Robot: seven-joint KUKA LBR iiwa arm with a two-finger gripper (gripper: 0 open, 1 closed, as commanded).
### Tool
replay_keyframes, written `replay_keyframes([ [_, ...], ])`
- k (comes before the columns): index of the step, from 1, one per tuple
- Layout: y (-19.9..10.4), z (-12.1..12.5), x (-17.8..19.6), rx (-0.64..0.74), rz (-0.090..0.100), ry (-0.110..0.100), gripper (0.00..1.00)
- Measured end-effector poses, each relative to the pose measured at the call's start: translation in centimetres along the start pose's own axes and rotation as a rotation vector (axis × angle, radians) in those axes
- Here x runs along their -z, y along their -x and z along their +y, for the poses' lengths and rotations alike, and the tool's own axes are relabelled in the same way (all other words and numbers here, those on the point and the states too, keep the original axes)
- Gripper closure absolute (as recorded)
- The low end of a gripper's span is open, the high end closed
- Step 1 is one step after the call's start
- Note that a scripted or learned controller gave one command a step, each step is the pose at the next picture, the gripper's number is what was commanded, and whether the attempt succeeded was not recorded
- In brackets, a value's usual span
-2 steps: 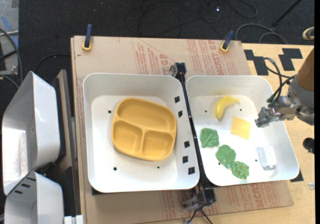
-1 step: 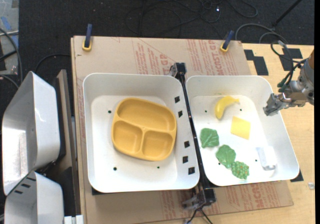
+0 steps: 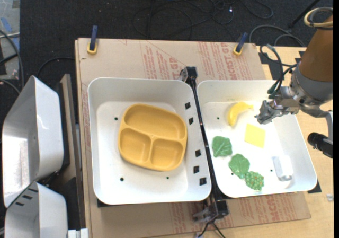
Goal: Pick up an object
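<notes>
The arm enters from the right of the camera view and carries its gripper (image 3: 266, 113) over the upper part of the right bin (image 3: 304, 141). Whether the claw stands apart or together cannot be told from this slant, and nothing is visible clamped in it.

The nearest candidate for the pick is the yellow banana (image 3: 238, 112). It lies on the bin floor to the left of the gripper in the view, near it and at about the same height in the frame. Its long axis runs on a diagonal, from lower left to upper right, with a curved back. It appears smooth, bright yellow and free of its neighbours.

A flat yellow square (image 3: 255, 135) lies just below the gripper in the view, apart from the banana. 3 green leafy pieces (image 3: 239, 165) sit in a row further toward the near edge, and a small white object (image 3: 281, 168) rests at the lower right.

The left bin (image 3: 100, 141) holds 1 yellow divided tray (image 3: 152, 136) with 3 compartments.

Judgement: a short move leftward and a descent would put the claw over the banana; a grasp across its narrow width looks the most workable.
</notes>
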State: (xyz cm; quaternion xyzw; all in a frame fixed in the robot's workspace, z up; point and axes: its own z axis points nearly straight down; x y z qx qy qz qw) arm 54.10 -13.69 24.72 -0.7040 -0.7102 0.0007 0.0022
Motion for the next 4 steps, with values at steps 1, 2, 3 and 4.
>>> replay_keyframes([
  [1,-5.3,0.6,-1.6,0.000,0.000,-0.001,1.00],
  [2,-10.1,1.1,-2.8,-0.001,-0.001,-0.002,1.00],
  [3,-16.0,1.9,-2.0,0.001,-0.001,0.002,1.00],
  [4,-21.2,1.8,-3.2,0.000,-0.002,-0.002,1.00],
])
